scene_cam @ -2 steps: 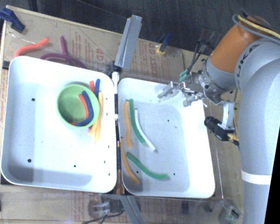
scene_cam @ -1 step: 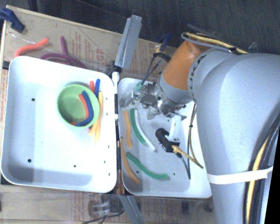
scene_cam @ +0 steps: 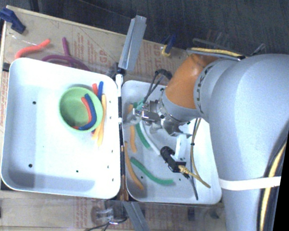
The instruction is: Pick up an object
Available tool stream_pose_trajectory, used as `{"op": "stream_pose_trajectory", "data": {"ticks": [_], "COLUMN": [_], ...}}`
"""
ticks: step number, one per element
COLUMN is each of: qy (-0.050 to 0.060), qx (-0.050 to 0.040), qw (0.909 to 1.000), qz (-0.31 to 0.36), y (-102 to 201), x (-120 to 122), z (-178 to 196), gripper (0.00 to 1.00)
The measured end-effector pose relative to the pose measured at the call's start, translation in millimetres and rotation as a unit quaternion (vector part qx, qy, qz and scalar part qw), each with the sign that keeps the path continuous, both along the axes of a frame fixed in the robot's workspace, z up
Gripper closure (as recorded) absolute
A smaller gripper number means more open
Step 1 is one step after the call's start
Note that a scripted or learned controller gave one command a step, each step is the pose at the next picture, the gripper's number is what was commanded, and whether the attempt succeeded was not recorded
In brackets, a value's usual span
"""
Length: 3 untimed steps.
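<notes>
My gripper [scene_cam: 136, 114] is low in the upper left part of the right bin [scene_cam: 206, 191], close to the bin's left wall. Just below it lies a green strip [scene_cam: 144, 135] beside an orange strip [scene_cam: 132, 138]. A longer curved green strip [scene_cam: 152, 174] and another orange strip [scene_cam: 135, 179] lie nearer the front of that bin. The arm's wrist and orange band [scene_cam: 186, 81] cover the back of the bin. I see nothing clearly held.
The left bin [scene_cam: 42, 169] holds a green bowl [scene_cam: 75, 107] with red, blue and orange sticks in and beside it. Pink and red cords [scene_cam: 60, 60] lie on the bench behind it. A grey bar [scene_cam: 132, 41] stands between the bins.
</notes>
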State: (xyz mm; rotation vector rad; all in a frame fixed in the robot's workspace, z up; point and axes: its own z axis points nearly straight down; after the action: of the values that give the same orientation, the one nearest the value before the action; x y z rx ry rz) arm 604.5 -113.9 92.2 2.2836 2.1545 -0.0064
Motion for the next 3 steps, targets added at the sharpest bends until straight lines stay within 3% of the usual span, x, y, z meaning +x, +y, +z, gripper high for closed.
{"op": "stream_pose_trajectory", "data": {"ticks": [1, 2, 3], "qy": [0.001, 0.001, 0.000], "qx": [0.0004, 0.0001, 0.0024], "qw": [1.0000, 1.0000, 0.9997], "qz": [0.002, 0.003, -0.023], "y": [1, 1, -70], "x": [0, 0, -23], "z": [10, 10, 56], "gripper": [1.00, 0.00, 0.00]}}
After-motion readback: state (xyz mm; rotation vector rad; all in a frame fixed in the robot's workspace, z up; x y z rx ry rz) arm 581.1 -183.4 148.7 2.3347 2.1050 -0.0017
